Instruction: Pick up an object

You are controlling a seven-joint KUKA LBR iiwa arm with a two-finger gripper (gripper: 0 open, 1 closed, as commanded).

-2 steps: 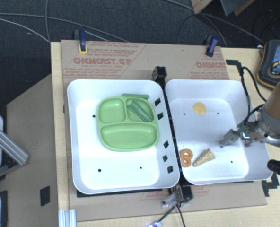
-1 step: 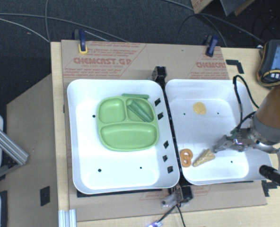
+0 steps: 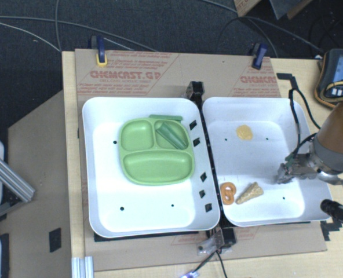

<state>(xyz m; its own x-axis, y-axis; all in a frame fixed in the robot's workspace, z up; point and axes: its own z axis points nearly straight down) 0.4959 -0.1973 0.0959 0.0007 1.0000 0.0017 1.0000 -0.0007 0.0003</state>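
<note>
Grey metal marks your claw (image 3: pixel 285 173), which sits low in the right bin (image 3: pixel 264 112), over the bin's right part near its white floor; at this slant you cannot tell its state or whether it touches anything. Nothing shows in its grip. To its left, well apart, a tan cone-shaped piece (image 3: pixel 248 193) lies on the bin floor, with an orange pretzel-shaped piece (image 3: pixel 227 193) just beside it near the divider. Farther up the same bin you see a small yellow disc (image 3: pixel 244 133) lying alone. Across the divider, the left bin (image 3: pixel 102 172) bears a green sectioned plate (image 3: pixel 154 167), and a darker green pod-like piece (image 3: pixel 172 135) rests in its upper right compartment.
</note>
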